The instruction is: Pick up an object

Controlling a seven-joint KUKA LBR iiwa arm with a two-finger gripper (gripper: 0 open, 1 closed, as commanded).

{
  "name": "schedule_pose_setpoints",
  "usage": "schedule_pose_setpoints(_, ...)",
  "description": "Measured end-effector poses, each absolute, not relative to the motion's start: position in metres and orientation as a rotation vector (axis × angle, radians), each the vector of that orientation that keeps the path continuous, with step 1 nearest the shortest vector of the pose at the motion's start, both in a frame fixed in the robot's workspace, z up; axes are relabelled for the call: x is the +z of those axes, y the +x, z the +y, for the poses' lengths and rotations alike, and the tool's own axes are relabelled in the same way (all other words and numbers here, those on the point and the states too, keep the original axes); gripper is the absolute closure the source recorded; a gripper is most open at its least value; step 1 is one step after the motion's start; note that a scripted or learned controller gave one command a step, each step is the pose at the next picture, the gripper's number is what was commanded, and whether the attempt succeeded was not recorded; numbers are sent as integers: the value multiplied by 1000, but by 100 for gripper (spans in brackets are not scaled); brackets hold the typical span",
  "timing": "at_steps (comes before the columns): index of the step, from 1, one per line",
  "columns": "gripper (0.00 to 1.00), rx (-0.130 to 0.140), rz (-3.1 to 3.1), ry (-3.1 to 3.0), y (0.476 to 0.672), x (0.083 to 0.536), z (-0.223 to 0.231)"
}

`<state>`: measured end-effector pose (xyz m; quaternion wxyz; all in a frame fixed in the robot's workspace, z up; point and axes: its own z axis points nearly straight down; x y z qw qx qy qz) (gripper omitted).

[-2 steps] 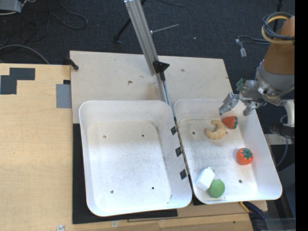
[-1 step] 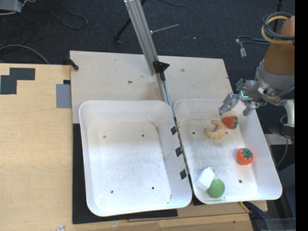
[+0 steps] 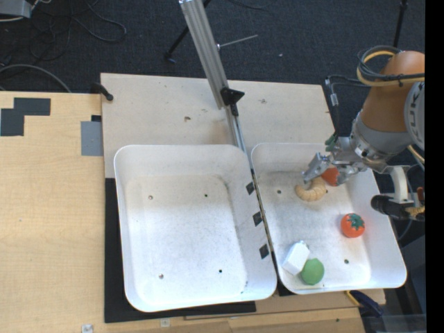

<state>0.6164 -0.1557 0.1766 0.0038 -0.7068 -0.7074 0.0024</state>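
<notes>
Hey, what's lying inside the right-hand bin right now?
In the right bin: a tan croissant-shaped toy, a tomato, a white block touching a green ball, and something orange partly covered by the gripper.

two bins (image 3: 182,159), one tomato (image 3: 352,225), one croissant (image 3: 311,192)

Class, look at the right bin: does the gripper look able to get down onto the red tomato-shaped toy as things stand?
Probably yes. The red tomato-shaped toy lies alone on the right bin floor, apart from the tan croissant-shaped toy under the gripper, with nothing above it.
</notes>
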Motion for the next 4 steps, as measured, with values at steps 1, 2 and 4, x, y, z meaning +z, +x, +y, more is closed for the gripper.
schedule_pose_setpoints(1, 0, 8, -2215, -2216, 612, 113, -152)
schedule_pose_setpoints(2, 0, 4, -2216, -2222, 611, 90, -151)
schedule_pose_setpoints(4, 100, -4, -2225, -2222, 613, 164, -149)
